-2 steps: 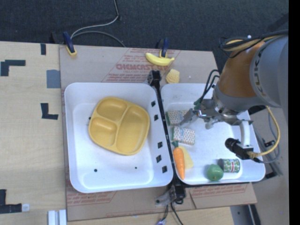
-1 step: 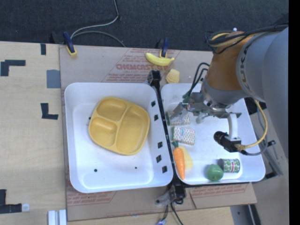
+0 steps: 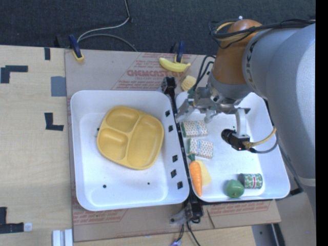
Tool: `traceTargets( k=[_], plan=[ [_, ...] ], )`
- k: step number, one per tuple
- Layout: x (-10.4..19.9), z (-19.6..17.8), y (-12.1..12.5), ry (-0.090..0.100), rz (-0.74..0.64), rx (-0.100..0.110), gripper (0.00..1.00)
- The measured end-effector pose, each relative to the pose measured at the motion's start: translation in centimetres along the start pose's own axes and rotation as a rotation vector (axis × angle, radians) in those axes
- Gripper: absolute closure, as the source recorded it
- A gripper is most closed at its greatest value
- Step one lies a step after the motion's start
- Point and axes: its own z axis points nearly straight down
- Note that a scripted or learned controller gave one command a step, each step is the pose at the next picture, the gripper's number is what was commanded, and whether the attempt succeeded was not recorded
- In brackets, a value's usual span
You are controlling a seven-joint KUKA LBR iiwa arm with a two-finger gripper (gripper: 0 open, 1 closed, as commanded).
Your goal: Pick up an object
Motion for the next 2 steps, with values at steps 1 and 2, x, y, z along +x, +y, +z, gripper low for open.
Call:
traceTargets(
  k=[1,2],
  plan=[
    [-0.8,0.0,-6.6,0.000,0.001,0.002,0.00],
    [1.1,0.0,-1.3,0.000,0.000,0.000,0.00]
  ],
)
